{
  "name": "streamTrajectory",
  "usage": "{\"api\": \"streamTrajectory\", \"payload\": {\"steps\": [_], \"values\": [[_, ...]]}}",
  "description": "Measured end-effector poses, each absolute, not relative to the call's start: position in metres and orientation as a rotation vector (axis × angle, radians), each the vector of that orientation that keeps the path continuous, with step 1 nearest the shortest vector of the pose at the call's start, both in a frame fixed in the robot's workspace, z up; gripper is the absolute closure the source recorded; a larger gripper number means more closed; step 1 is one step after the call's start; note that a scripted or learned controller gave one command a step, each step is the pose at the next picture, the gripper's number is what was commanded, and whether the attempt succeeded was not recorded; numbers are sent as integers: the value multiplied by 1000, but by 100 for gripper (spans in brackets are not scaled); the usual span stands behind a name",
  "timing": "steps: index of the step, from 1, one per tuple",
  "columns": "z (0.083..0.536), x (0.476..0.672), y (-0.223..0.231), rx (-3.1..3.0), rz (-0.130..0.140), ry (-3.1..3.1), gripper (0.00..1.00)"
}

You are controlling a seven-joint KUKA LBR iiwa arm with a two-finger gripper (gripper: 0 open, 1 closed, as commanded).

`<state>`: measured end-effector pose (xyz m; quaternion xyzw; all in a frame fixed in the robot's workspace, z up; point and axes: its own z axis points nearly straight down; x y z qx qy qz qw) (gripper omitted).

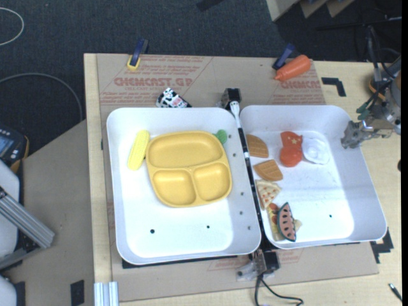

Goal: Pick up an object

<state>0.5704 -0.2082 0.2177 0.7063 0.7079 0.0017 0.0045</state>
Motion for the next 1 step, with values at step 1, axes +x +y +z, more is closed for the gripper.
{"api": "streamTrajectory", "payload": {"steps": [1], "values": [[226,571,-208,2216,2,2219,100]]}}
